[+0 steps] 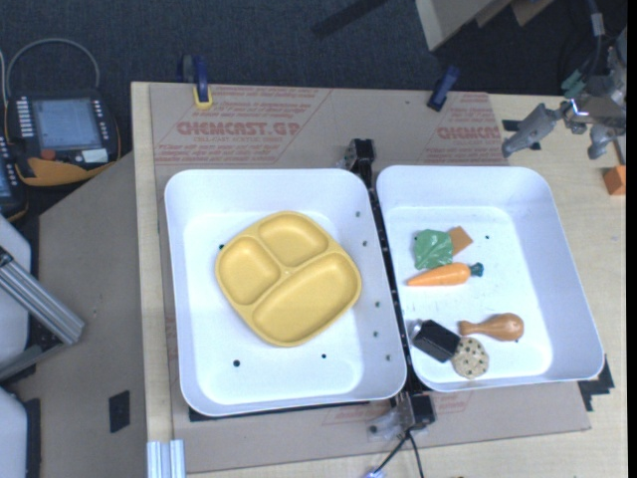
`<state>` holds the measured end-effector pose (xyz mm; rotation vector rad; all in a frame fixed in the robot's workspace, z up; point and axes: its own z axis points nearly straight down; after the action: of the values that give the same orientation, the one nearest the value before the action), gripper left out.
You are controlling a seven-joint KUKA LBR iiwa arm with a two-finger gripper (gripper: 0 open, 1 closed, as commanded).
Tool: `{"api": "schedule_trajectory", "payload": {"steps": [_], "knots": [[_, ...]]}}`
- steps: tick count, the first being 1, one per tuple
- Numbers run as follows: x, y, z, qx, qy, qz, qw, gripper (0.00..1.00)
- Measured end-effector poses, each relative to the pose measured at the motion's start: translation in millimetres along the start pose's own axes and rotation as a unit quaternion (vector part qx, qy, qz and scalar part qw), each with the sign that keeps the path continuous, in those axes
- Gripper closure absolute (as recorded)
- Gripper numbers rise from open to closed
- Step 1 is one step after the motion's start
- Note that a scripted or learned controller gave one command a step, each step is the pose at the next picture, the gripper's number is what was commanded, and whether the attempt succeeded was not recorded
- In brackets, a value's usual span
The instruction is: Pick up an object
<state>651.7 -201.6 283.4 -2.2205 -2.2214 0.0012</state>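
The gripper (557,127) is hovering at the upper right, apparently spread and grasping nothing; a carrot (438,276) is lying in the right bin (567,297).

You see the arm (597,108) cut off by the right edge, so its jaws cannot be read. The orange block (615,180) beside it is clipped too. The dark block (436,342) partly overlaps the cookie (471,358).
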Motion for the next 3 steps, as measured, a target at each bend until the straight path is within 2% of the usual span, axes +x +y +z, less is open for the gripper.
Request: {"api": "schedule_trajectory", "payload": {"steps": [1,3], "knots": [[5.1,2.2,62.8,0.003,0.001,-0.001,1.0,0.0],[-0.8,-4.8,177.6,0.002,0.003,0.0,1.0,0.0]]}}
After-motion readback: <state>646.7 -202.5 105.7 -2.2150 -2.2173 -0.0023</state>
